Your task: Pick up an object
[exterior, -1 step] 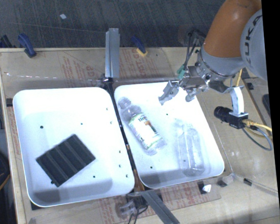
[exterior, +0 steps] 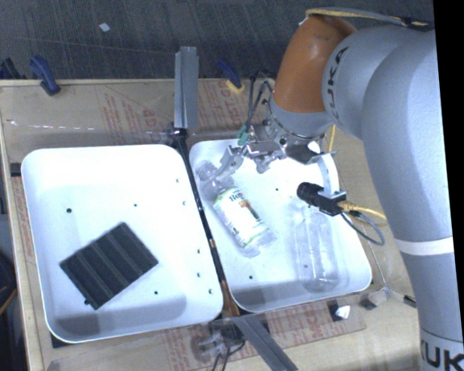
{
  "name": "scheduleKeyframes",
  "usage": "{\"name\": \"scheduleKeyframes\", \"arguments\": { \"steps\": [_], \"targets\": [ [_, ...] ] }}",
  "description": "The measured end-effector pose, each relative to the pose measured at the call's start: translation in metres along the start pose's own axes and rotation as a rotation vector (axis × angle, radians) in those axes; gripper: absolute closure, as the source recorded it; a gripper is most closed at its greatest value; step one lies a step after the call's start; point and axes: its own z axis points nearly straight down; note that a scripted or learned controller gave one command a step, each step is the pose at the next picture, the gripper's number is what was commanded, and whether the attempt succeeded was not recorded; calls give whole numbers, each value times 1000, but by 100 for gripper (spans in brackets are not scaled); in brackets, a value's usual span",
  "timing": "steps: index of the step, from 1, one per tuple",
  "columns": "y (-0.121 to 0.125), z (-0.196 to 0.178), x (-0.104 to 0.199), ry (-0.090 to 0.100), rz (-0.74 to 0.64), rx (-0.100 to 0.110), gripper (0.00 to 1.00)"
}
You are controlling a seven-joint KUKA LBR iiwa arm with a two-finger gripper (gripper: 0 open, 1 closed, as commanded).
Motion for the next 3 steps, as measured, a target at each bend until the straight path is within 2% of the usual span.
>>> {"name": "scheduleKeyframes", "arguments": {
  "steps": [1,2,3],
  "targets": [
    [-13,95,-1,-4,-24,-4,0],
    [-11,83,1,-4,-30,-7,100],
    [16,-5,45,1,-158,-4,100]
  ]
}}
